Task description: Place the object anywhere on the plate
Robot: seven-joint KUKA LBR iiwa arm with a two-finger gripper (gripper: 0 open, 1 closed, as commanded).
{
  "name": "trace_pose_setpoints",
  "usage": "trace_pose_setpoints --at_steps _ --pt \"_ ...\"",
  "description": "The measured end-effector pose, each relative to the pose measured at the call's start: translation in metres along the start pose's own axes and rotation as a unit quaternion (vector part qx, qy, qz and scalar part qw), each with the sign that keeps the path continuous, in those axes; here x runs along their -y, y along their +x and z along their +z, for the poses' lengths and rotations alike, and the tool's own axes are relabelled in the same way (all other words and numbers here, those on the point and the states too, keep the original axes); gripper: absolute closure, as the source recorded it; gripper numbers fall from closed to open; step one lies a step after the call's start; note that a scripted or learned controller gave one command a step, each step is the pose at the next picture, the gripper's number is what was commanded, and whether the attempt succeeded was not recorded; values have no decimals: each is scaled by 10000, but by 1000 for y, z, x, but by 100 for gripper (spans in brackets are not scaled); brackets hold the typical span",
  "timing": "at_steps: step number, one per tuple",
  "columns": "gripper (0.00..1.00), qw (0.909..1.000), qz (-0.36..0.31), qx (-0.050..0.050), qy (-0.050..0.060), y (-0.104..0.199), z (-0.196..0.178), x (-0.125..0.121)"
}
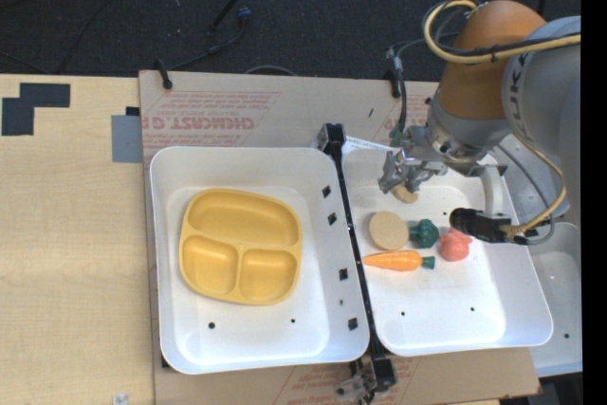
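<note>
Two shallow white bins sit side by side on the cardboard-covered surface (218,114): left bin (171,299) carries a yellow three-compartment plate (241,245), right bin (512,318) holds the loose items. Hand (406,183) hangs low over the right bin's back left area, a small tan object (407,194) at its fingertips; whether the fingers grip it, cannot tell. Near the bin's middle: tan disc (387,230), dark green piece (424,233), carrot (394,262), pink-red fruit (455,246).
</note>
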State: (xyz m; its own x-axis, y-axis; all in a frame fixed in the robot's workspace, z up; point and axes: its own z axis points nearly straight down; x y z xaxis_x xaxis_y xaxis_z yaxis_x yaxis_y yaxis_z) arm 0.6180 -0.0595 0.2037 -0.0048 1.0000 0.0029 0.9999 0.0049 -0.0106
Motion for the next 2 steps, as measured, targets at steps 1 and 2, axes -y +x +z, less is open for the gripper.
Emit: trace_pose_setpoints --at_steps 1,2 --pt "100 10000 -1 3 2 49 11 10" --pt "100 10000 -3 7 -2 96 -2 22"
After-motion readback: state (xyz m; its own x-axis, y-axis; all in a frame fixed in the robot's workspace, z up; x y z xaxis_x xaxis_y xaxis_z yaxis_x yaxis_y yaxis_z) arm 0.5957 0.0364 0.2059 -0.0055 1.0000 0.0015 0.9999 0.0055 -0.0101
